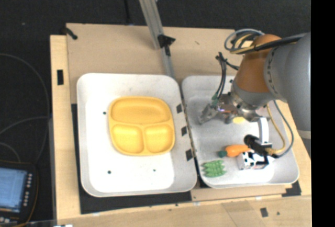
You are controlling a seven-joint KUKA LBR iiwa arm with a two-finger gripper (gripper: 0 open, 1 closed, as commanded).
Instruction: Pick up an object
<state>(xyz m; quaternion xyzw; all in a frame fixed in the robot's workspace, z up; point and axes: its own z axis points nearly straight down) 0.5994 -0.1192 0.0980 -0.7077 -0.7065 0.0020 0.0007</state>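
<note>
Across the middle of the frame, the table [120,48] carries two white bins side by side. Left bin [94,168] holds a yellow divided plate [141,125]. From the right edge the grey arm [285,71] reaches over the right bin [285,171], its tool [209,113] low at the upper left of that bin; whether it is spread or pinched I cannot tell. Lower right lie an orange carrot toy [235,150], a black-and-white cow toy [255,159] and a small green piece [214,169].
</note>
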